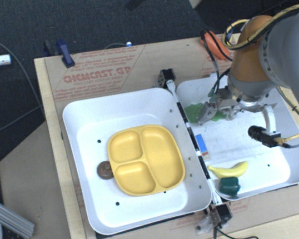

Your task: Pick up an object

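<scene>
Gripper [211, 111] sits low over the far left part of the right bin [271, 177], right at a green object [195, 111] that lies against the bin's left wall; whether it is spread or closed I cannot tell, since the wrist hides the working end, and nothing can be seen lifted. By my reading the pick is at the reach-and-close stage: the approach looks made, while the grasp and the lift are left to do. That green object, the likely target, is too covered to give a long axis. Nearer the camera from the tool, a blue object [200, 143] lies along the same wall, its long axis running toward the bench's front edge. Further on, a banana [229, 170] lies crosswise, and a dark green object [229, 186] sits just beyond it. Left of the tool, the other bin [78, 133] holds a yellow divided plate [145, 160] with a brown object [104, 170] beside it.
</scene>
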`<state>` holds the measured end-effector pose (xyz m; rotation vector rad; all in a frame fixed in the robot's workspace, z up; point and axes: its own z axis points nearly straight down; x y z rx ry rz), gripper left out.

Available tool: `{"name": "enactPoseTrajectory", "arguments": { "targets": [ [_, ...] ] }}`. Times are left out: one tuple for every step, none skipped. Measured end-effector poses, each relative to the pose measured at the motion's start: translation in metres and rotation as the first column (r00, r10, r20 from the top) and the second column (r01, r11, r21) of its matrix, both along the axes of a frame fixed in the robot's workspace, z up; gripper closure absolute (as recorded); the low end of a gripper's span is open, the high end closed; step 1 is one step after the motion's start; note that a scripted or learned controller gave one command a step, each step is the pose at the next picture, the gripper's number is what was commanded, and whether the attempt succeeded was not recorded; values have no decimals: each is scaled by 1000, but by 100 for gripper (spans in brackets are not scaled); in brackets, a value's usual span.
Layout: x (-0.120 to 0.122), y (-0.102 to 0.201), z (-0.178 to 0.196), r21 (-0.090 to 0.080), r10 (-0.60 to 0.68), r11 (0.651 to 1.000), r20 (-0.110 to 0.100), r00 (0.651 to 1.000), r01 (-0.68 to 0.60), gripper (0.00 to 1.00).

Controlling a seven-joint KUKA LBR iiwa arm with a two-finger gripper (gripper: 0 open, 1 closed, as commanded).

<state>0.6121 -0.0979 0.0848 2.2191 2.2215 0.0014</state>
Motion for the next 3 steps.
{"name": "enactPoseTrajectory", "arguments": {
  "targets": [
    [55, 4, 0, 0, 0, 1000, -1, 1000, 0, 0],
    [4, -6, 0, 0, -1, 1000, -2, 1000, 1, 0],
    [55, -19, 0, -1, 0, 1000, 0, 1000, 0, 0]
  ]
}}
